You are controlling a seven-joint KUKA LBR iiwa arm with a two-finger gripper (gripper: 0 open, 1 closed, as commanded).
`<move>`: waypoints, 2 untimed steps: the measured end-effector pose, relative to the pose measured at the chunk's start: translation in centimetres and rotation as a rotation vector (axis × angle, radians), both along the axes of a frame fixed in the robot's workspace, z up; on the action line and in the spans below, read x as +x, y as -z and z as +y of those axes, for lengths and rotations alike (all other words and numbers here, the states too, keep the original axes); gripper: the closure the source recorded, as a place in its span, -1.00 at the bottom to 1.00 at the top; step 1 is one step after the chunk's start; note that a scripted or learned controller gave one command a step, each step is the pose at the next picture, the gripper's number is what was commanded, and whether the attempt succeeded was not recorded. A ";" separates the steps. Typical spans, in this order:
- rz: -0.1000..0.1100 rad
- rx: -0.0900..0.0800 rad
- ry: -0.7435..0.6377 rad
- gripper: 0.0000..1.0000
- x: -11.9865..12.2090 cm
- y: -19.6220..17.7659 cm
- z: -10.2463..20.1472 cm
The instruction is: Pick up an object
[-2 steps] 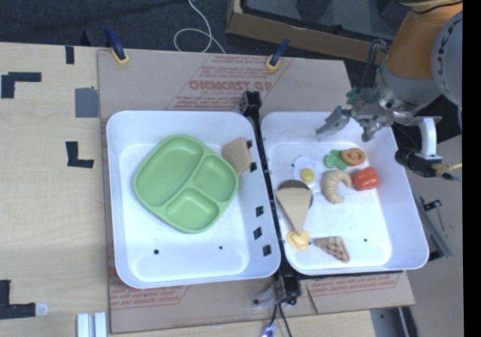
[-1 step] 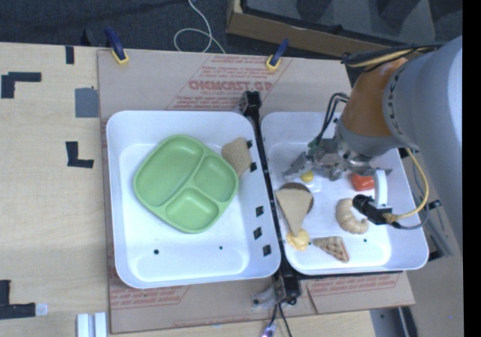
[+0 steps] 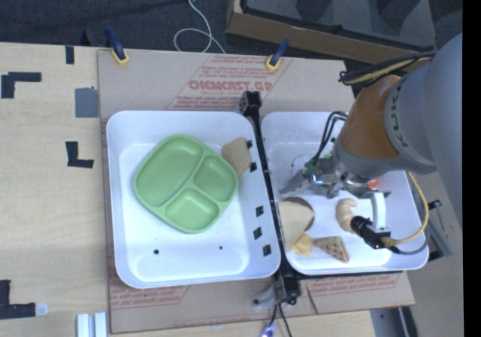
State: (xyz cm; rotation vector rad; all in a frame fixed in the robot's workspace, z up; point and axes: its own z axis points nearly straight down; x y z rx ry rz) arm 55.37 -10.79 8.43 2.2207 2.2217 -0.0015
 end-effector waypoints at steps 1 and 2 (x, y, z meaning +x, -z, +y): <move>-0.002 -0.001 0.001 -1.00 -3.6 0.0 1.2; 0.002 0.000 0.000 1.00 -3.5 -0.9 1.1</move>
